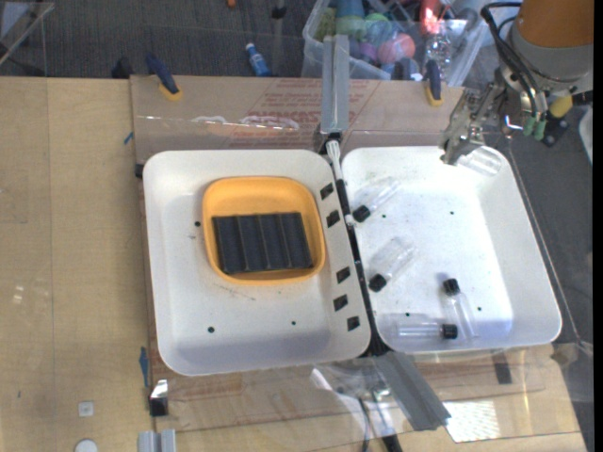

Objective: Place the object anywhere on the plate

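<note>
A yellow plate (219, 205) sits in the left bin (179, 281), and a black ridged slab (262, 243) lies flat across its middle. Several clear vials with black caps lie in the right bin (528, 252): one near the divider (377, 196), one at the centre (394, 255), two at the front (459, 307) (422, 328). My gripper (459, 149) hangs over the right bin's back edge, far from the plate. Another clear vial (484, 163) lies just right of its tip; whether they touch is unclear.
A metal divider (332, 111) runs between the bins, with black clips along the shared rim. A box of coloured toys (396, 17) stands behind the bench. The arm's orange band (561, 8) is at the top right.
</note>
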Tool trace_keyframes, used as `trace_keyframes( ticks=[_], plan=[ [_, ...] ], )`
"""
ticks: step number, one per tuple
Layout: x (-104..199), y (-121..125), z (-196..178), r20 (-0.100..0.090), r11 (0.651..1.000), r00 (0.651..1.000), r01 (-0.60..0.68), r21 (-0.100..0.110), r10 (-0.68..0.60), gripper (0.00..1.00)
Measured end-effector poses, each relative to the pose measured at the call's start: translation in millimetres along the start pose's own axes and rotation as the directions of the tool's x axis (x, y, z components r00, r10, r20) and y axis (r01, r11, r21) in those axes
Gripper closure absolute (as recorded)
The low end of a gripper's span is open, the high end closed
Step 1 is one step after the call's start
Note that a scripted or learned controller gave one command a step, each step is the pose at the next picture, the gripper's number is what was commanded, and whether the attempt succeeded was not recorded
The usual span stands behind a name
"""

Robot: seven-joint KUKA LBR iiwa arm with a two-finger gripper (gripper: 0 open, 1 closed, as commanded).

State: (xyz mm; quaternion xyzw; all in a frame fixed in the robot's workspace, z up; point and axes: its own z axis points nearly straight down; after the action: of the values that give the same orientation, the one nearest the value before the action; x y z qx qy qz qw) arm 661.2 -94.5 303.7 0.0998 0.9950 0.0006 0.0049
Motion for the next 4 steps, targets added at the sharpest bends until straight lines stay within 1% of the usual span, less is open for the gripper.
trace_keyframes(
  ticks=[1,2,3,4],
  plan=[
    [-11,-56,-65,0.000,0.992,0.992,0.128,0.000,-0.128,1.00],
    [-30,-126,-127,0.000,0.988,0.988,0.156,0.001,-0.156,1.00],
    [-29,-126,-133,0.002,0.994,0.994,0.108,0.000,-0.108,1.00],
    [-31,-123,-133,0.001,0.930,0.930,0.367,0.001,-0.367,1.00]
  ],
)
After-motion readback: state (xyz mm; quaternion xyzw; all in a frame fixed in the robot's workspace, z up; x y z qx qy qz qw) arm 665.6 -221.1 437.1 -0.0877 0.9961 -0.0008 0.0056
